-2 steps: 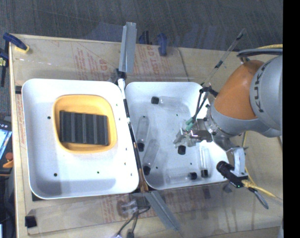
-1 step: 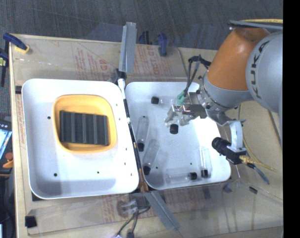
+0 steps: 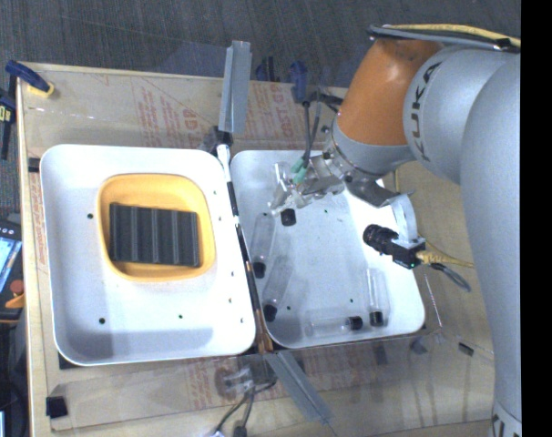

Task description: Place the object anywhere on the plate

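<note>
A yellow plate (image 3: pixel 158 189) with rounded corners lies in the left white bin (image 3: pixel 76 317). A dark grey ribbed rectangle (image 3: pixel 156 235) covers the plate's middle; whether it is a separate object or part of the plate is unclear. My gripper (image 3: pixel 288 200) hangs low over the upper left part of the right white bin (image 3: pixel 331 335), close to the divide between the bins. A small green piece (image 3: pixel 300 167) shows at the gripper's body. What lies under the gripper is hidden by the wrist.
The grey arm with its orange band (image 3: pixel 385 89) covers the right bin's upper right. A black cable plug (image 3: pixel 390 242) juts over that bin's right side. Small black bits (image 3: pixel 365 320) and clear pieces lie near its front edge. A grey bar (image 3: pixel 234 85) stands behind the bins.
</note>
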`<action>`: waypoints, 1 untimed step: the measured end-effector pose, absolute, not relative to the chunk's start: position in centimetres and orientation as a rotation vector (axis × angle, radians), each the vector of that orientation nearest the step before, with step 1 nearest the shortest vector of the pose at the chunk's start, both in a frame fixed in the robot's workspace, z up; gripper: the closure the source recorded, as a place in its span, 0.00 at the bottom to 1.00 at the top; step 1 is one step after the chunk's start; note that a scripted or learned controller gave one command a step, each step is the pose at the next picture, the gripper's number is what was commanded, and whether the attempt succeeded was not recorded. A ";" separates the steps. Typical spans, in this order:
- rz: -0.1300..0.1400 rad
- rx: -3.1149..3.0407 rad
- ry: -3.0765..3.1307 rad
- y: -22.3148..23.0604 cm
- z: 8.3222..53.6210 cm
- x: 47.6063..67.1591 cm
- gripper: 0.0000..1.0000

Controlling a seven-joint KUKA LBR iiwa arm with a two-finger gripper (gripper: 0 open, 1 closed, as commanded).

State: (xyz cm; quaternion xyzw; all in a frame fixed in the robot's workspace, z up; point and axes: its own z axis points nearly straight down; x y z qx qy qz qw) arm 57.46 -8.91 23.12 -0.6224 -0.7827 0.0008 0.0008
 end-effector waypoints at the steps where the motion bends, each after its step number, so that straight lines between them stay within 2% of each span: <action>1: 0.004 -1.699 -2.636 -3.0 19.1 60.4 1.00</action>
